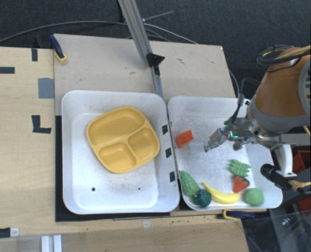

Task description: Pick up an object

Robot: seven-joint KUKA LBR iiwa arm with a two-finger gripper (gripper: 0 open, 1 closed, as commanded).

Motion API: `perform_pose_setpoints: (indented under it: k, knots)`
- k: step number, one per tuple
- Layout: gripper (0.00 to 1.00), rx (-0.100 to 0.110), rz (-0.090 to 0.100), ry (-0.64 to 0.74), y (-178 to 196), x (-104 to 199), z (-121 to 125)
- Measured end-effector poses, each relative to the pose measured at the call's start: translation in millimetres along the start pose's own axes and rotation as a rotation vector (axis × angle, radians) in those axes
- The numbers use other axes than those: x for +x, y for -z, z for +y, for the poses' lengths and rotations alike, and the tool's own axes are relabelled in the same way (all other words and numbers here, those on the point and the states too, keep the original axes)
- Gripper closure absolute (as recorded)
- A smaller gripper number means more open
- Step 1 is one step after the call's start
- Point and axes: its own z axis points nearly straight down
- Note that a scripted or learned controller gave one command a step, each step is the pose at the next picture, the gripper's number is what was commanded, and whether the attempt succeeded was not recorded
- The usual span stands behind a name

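The right bin (197,109) holds an orange block (184,138) near its left side. Along its front lie a green vegetable (189,182), a dark teal ball (201,198), a yellow banana (221,195), a red strawberry (240,184), a leafy green piece (239,167) and a light green ball (254,196). My gripper (216,140) hangs over the middle of the right bin, to the right of the orange block and apart from it. Nothing shows between its fingers.
The left bin (71,140) bears a yellow divided plate (123,138). A grey metal post (137,30) slants down from the top to the bins' divide. A yellow and blue clamp (57,48) sits on the bench's far left corner.
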Motion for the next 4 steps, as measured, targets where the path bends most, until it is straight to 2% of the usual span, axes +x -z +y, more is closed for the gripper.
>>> perform_pose_setpoints:
  k: [2,3,4]
  knots:
    - [0.00,0.006,0.000,-0.001,-100.2,-10.4,5.1]
    - [0.00,-0.001,-0.002,-0.001,-137.4,-10.6,5.1]
    - [1.00,0.000,0.000,-0.001,-126.7,-9.7,4.8]
